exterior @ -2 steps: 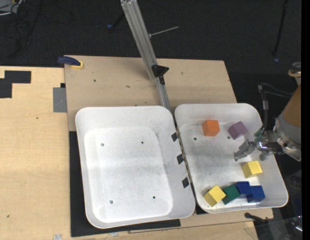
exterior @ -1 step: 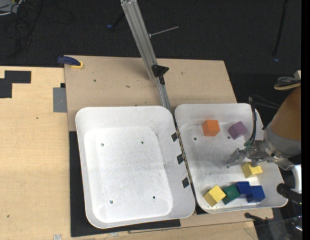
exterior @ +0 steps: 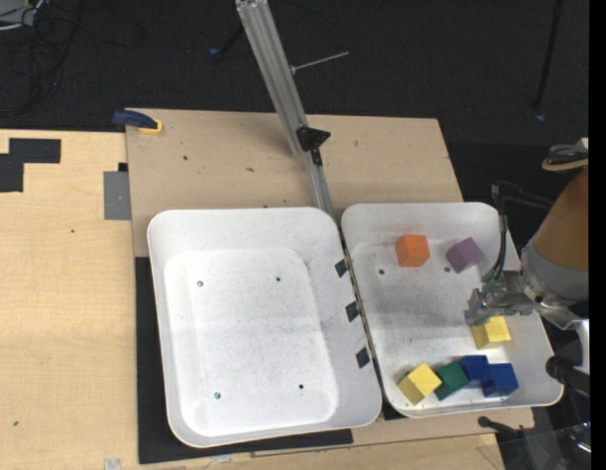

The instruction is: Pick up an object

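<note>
You see the claw point(exterior: 485, 306) low over the right bin point(exterior: 435, 218), toward its 3 o'clock rim; whether it is released or clenched, you cannot tell from this angle. A yellow block point(exterior: 495, 332) lies just at the claw's 5 o'clock, possibly touching it. The purple block point(exterior: 465, 254) sits at its 11 o'clock, the orange block point(exterior: 412, 251) farther toward 10. The left bin point(exterior: 175, 228) lies beside it.

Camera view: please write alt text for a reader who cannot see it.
The grey robot arm's gripper hangs low in the right white bin, just above a small yellow block. That bin also holds an orange cube, a purple cube, and a yellow, green and blue cluster.
</note>
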